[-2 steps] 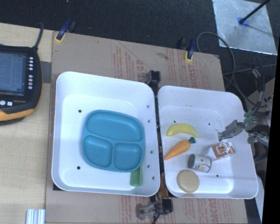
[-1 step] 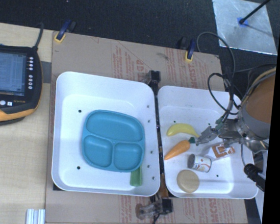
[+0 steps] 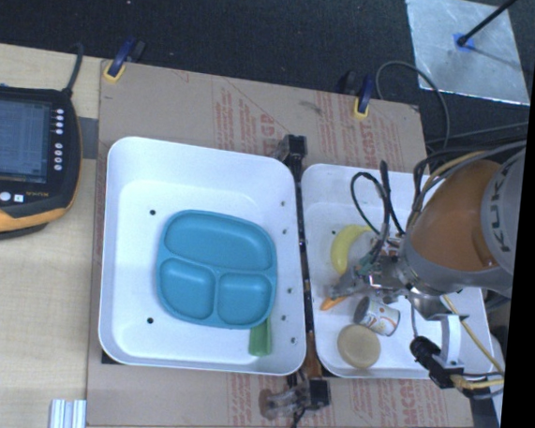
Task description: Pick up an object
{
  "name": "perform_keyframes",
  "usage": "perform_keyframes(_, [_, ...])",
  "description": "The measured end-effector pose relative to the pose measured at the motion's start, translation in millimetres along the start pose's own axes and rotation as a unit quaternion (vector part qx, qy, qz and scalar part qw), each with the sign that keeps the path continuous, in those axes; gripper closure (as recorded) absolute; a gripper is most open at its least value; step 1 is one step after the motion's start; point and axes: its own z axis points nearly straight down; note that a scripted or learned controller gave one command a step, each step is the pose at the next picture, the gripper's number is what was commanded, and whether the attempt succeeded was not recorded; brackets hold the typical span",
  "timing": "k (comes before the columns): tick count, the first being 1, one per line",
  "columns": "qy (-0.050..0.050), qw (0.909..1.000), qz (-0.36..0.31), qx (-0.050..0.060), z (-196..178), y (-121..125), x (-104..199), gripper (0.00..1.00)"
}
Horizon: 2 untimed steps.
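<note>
A: Camera view, bins first. Left bin point(image 3: 124, 242)?

B: Holds a blue divided plate point(image 3: 216, 268), three compartments, lying flat near the bin's middle. A small green block point(image 3: 260, 339) lies just beside the plate's near right corner, close to the bin's near edge.

A: Right bin point(image 3: 315, 260)?

B: Several items clustered under the arm. A yellow banana-shaped piece point(image 3: 345, 247) lies toward the middle. A round tan disc point(image 3: 359, 346) sits near the bin's near edge. Beside it, a small white cylinder with a dark end point(image 3: 377, 316), tipped on its side. A thin orange stick point(image 3: 332, 303) lies toward the bin's left wall.

A: Gripper?

B: Gripper point(image 3: 367, 279) is down in the right bin, between the yellow piece and the white cylinder, amid dark cables. Whether it is clenched or released, cannot tell; nothing is visibly held.

A: Outside the bins?

B: A control pendant point(image 3: 18, 161) rests at the tabletop's left edge.
</note>
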Motion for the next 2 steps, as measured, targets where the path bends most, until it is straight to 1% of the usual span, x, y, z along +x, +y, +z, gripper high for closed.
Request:
perform_keyframes(1, [0.000,1.0000,0.000,0.000,12.0,39.1,5.5,0.00])
perform_keyframes(2, [-0.001,1.0000,-0.001,0.002,2.1,38.7,4.2,1.00])
